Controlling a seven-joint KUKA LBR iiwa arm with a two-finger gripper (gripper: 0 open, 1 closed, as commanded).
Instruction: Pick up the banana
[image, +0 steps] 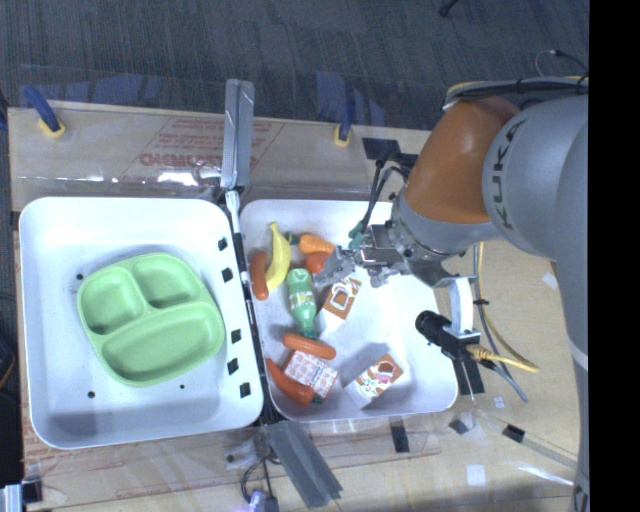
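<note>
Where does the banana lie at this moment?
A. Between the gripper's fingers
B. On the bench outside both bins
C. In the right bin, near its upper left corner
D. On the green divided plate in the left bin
C. The banana lies in the right bin, close to its upper left corner beside the wall between the bins, while the green plate sits in the left bin with no food on it.

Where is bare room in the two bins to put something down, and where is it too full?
Left bin: bare white floor rings the green divided plate, widest along its left and bottom walls. Right bin: a bare patch lies right of the cartons, toward its right wall. Its left half is crowded: banana, green bottle and packets lie close together, with the gripper above them.
</note>
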